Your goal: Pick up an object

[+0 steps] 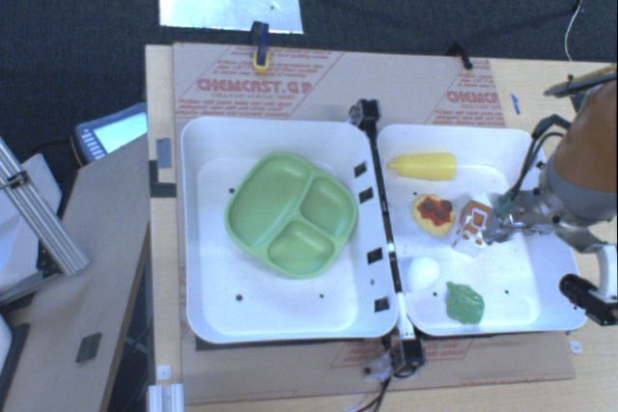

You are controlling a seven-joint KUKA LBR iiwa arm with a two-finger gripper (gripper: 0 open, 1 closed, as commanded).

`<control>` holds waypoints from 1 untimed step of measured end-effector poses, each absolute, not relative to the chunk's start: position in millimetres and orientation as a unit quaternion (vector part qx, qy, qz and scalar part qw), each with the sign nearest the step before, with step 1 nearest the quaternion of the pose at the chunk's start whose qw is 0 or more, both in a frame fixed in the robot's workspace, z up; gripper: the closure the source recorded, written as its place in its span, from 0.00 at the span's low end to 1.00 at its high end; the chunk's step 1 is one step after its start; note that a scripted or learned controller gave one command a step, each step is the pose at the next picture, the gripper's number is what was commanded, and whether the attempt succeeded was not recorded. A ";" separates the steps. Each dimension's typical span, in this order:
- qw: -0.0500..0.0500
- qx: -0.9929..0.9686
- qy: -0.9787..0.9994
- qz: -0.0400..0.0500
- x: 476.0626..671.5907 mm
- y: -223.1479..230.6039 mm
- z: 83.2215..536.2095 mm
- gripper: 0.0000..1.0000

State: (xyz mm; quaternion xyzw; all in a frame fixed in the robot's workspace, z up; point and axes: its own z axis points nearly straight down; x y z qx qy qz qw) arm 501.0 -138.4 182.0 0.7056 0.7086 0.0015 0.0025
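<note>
my jaws (pixel 494 225) sit low in the right bin (pixel 521 304), against a small white-and-orange carton (pixel 473 223); cannot tell whether they pinch it. pizza toy (pixel 434 213) just beside, yellow piece (pixel 423 166) beyond, green divided plate (pixel 292 213) in left bin (pixel 208 304).

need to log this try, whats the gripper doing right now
Gripper: cannot be told whether open or closed; it sits against the small white and orange carton in the right white bin.
</note>
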 end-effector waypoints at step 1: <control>0.003 0.705 0.709 0.002 504.7 -132.6 227.2 1.00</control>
